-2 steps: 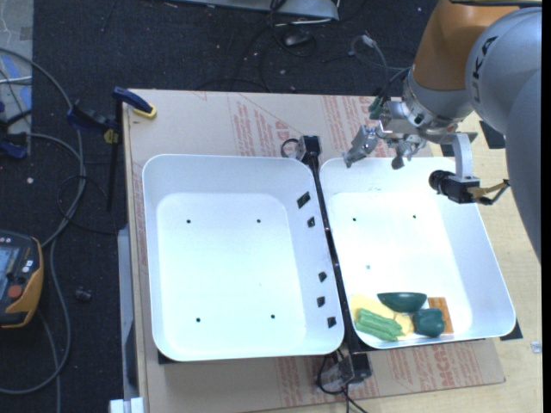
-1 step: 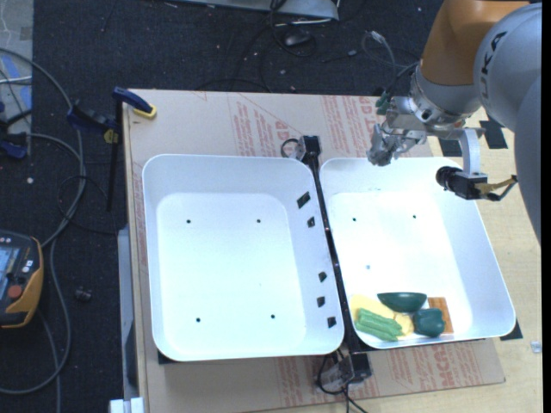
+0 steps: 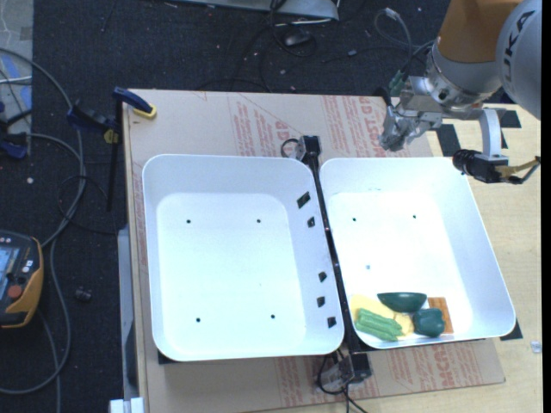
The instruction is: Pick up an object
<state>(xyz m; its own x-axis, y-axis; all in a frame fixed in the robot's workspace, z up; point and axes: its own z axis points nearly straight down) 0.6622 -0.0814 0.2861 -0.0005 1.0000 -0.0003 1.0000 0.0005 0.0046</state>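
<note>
1. The grey KUKA arm (image 3: 491, 33), wearing its orange band, is reaching in from the right and hanging above the far edge of the right bin (image 3: 482, 231).
2. The end effector (image 3: 398, 138) is pointing down just beyond the right bin's far rim, over the bare cardboard-coloured bench (image 3: 250, 114); nothing is sitting between its tips, and I cannot tell whether it is spread or pressed together.
3. The objects are lying clustered at the near corner of the right bin, well apart from the end effector.
4. A dark green bowl-shaped piece (image 3: 402, 300) is sitting at the far side of that cluster.
5. A light green ridged object (image 3: 379, 324) is lying just beside the bowl-shaped piece, on its near left side.
6. A teal rounded object (image 3: 429, 322) is resting just beside the bowl-shaped piece on its near right side.
7. A flat yellow piece (image 3: 366, 305) is lying under these objects, and an orange piece (image 3: 442, 306) is showing just right of the bowl-shaped piece.
8. The left bin (image 3: 155, 231) is lying side by side with the right bin, the two touching along a dark centre seam.
9. A blue and yellow clamp (image 3: 133, 101) is gripping the bench's far left corner, well away from the right bin.
</note>
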